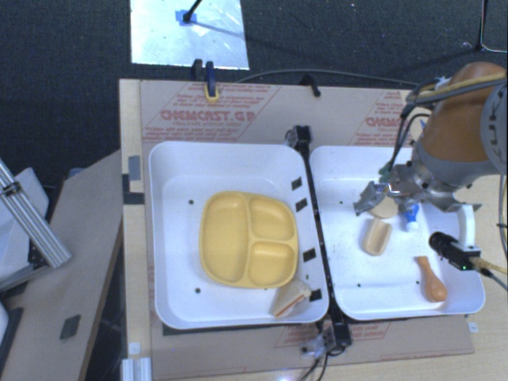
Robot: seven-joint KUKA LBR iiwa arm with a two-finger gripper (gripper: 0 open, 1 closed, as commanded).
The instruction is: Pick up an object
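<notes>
Approach seems the step in hand: gripper (379,198) hovers in the right bin (341,213), fingers apart, empty, just above the tan bread piece (376,236) mid-bin. Next, I judge, lowering and closing around it.

Two white bins side by side: yellow tray (248,239) and sandwich wedge (290,298) left; arm's gripper (379,195) over bread roll (377,236), drumstick (430,278) right.
</notes>
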